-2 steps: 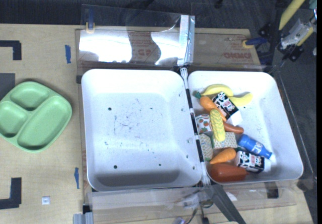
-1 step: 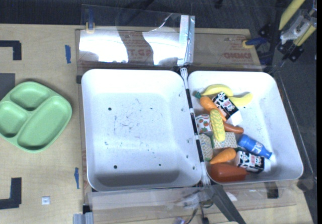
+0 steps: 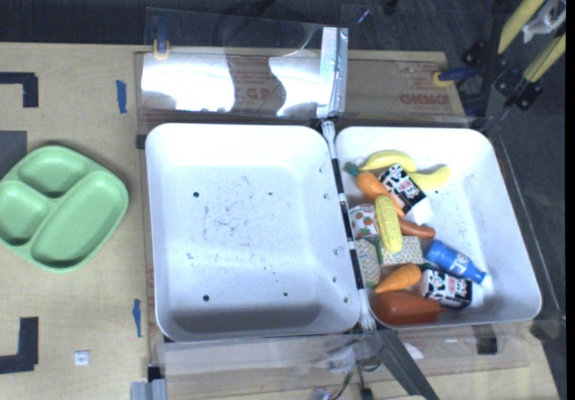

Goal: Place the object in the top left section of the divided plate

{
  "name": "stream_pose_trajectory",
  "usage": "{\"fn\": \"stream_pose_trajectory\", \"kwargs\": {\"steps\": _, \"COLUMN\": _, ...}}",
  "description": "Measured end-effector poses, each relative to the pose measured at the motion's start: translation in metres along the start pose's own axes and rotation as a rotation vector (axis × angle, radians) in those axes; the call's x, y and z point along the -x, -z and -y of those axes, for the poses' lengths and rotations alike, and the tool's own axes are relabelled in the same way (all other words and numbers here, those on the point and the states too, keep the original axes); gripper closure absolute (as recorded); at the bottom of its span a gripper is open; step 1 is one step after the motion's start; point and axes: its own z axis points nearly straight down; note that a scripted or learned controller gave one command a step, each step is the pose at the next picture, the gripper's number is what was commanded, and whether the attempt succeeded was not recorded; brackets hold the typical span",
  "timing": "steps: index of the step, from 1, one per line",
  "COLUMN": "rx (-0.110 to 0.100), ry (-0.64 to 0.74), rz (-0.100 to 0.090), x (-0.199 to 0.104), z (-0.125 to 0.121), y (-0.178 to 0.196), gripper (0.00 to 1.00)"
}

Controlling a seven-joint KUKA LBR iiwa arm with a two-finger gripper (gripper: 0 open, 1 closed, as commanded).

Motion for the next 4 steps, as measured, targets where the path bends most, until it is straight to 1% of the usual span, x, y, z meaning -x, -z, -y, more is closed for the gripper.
{"fn": "stream_pose_trajectory", "kwargs": {"steps": 1, "rx": -0.003, "ry": -0.363, "rz": 0.001, "x": 0.024, "z": 0.084, "y": 0.0, "gripper": 0.0}}
{"fn": "stream_pose_trajectory", "kwargs": {"steps": 2, "rx": -0.003, "ry": -0.093, "rz": 0.001, "x": 0.038, "z": 0.072, "y": 0.0, "gripper": 0.0}}
{"fn": "stream_pose_trajectory", "kwargs": {"steps": 3, "rx": -0.001, "ry": -0.489, "rz": 0.0, "x": 0.024, "z": 0.013, "y": 0.0, "gripper": 0.0}}
{"fn": "stream_pose_trajectory", "kwargs": {"steps": 4, "rx": -0.003, "ry": -0.202, "rz": 0.001, "x": 0.035, "z": 0.068, "y": 0.0, "gripper": 0.0}}
